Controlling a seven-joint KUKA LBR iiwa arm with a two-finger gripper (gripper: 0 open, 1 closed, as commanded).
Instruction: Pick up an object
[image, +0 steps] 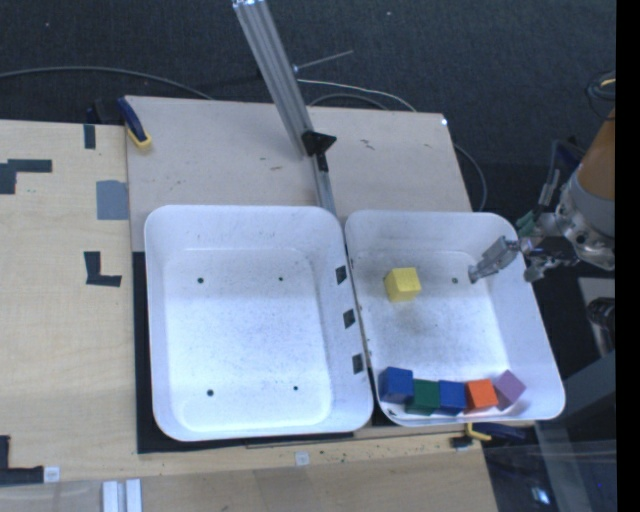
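**Pincer at the right bin's upper right rim, blocks lying apart from it**

The arm (600, 200) comes in from the right edge of the frame, its orange band visible near the upper right. Its pincer (508, 256) sits over the upper right rim of the right bin (440, 225). One grey finger (490, 260) points down and left into the bin; the other is hard to make out against the dark wrist parts, so I cannot tell whether the pincer is released or clenched. Nothing shows between its fingers.

A yellow block (403, 283) lies alone in the upper middle of the right bin, left of the pincer and apart from it. Along that bin's lower wall runs a row of five blocks, touching or nearly touching: a blue block (397, 382) at the left, then a green block (425, 394), a second blue block (452, 395), an orange block (482, 393) and a purple block (510, 385) at the right end.

The left bin (160, 300) sits just beside the right one, centre left in the frame, their rims meeting in the middle. Both rest on the desk (60, 330), a pale wooden surface with dark tape marks at the left. A slanted metal rail (275, 70) runs from the top of the frame down towards the seam between the bins. A yellow-and-blue clamp (133, 122) lies at the board's upper left corner.
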